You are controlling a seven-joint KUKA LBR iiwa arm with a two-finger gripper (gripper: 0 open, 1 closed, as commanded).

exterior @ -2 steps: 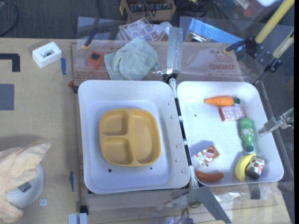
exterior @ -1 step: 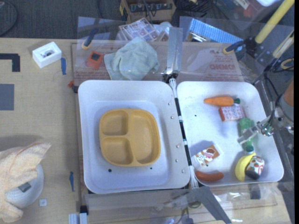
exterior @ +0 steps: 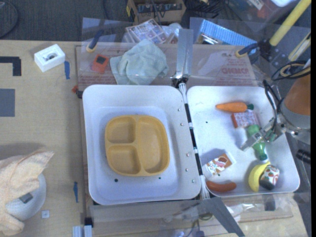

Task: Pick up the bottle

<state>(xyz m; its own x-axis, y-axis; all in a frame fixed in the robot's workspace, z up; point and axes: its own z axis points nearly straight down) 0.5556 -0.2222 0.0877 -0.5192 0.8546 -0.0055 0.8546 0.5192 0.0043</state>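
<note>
The green bottle (exterior: 257,141) is seen lying in the right bin (exterior: 207,112), below the carrot (exterior: 231,106). The gripper (exterior: 263,138) is lowered onto it; finger state cannot be told.

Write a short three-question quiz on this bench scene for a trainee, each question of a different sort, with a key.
1. True or false: the yellow divided tray lies in the right bin.
2. Which thing lies at the far side of the right bin? A. the carrot B. the banana C. the sausage
3. Fill in: the gripper is down at the green ____.

Key:
1. False; it lies in the left bin.
2. A.
3. bottle.
</note>
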